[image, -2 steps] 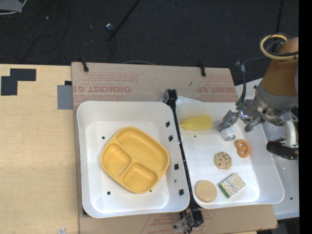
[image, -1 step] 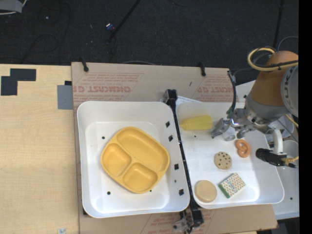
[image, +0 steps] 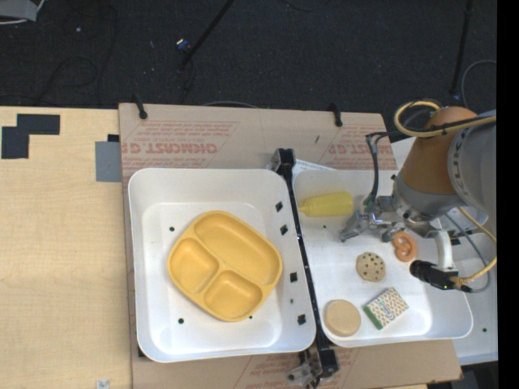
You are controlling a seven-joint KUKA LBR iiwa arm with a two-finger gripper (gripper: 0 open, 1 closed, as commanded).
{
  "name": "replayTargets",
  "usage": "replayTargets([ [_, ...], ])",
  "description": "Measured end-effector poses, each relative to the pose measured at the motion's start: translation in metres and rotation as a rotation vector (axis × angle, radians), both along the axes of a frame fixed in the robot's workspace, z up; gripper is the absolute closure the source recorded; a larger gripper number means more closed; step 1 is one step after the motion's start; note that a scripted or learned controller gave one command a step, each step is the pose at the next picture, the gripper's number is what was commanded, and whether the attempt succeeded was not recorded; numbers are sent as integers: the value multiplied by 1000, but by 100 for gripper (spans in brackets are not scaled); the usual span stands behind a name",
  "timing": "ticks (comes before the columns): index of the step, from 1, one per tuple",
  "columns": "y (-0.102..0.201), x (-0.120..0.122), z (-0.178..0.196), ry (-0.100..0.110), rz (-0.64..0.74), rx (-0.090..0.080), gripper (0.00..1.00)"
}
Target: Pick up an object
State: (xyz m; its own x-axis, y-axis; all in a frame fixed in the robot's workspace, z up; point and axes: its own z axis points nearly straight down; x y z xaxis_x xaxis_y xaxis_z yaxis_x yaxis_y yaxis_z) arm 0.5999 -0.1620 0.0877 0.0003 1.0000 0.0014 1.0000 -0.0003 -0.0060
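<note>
Over the right bin (image: 454,318), the claw (image: 362,221) hangs low; whether it is clenched or released I cannot tell. Just up and left of it lies a corn cob (image: 326,205), long axis across the bin, nearly level. Below the claw sit a cookie (image: 371,267), a pretzel (image: 403,245), a puck (image: 342,318) and a patterned box (image: 386,307). A yellow tray (image: 225,264) fills the left bin (image: 154,193).

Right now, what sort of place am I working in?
Probably a robot lab test bench: two white bins sit on cardboard, the arm reaches in, cables trail on the dark floor, and the items are toys, like the yellow divided plate.
</note>
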Motion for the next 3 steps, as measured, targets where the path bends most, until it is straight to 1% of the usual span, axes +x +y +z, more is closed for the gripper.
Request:
replayTargets([
  [1,-1,0,12,-1,-1,0,100],
  [2,-1,10,71,-9,2,-2,100],
  [3,-4,10,114,-8,2,-2,100],
])
